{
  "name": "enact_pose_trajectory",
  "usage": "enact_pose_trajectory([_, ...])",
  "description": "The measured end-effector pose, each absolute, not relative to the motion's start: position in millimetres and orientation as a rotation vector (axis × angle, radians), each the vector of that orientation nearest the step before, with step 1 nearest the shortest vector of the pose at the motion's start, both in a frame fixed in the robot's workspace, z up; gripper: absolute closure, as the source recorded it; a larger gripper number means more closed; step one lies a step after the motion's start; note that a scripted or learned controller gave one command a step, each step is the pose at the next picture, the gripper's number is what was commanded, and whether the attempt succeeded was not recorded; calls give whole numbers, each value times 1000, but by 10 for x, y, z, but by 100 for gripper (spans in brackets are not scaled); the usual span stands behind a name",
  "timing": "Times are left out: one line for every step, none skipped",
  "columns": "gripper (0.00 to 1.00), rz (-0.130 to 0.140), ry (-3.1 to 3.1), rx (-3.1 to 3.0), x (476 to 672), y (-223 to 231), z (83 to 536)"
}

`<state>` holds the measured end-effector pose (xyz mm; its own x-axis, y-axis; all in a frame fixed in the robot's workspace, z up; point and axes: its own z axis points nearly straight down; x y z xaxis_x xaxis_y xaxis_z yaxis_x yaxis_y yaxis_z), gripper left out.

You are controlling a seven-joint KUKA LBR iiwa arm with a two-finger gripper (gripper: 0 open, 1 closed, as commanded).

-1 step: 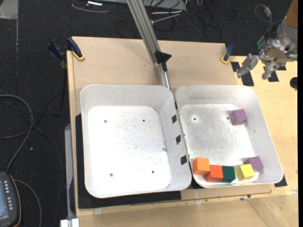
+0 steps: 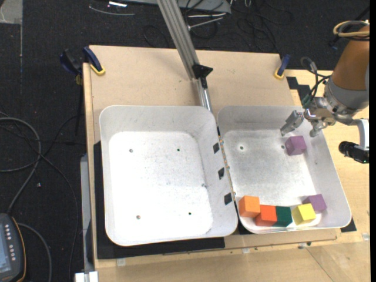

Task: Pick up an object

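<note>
**Inspector:** Camera view: jaws status?

**Assistant:** The gripper (image 2: 304,124) hangs with jaws spread apart and nothing between them, at one o'clock in the right bin (image 2: 332,175), probably poised because the purple cube (image 2: 295,145) lies just beneath.

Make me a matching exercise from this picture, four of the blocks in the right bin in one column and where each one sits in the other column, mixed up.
Things:
1. lone purple block
2. orange block
3. yellow block
4. green block

Places:
A. between the red block and the yellow one
B. just below the gripper, apart from the row
C. left end of the row at the near rim
D. between the green block and the other purple block

Pairs: 1-B, 2-C, 3-D, 4-A
</note>
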<state>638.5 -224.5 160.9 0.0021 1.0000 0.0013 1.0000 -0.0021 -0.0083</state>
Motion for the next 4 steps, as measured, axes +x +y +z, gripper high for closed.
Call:
enact_pose_trajectory([0,2,-2220,-2221,6317,-2241,925])
enact_pose_trajectory([100,-2,-2223,-2225,6331,-2245,1060])
enact_pose_trajectory([100,-5,-2229,-2211,6093,-1502,1433])
enact_pose_trajectory([100,-10,-2235,-2211,6312,-291,2214])
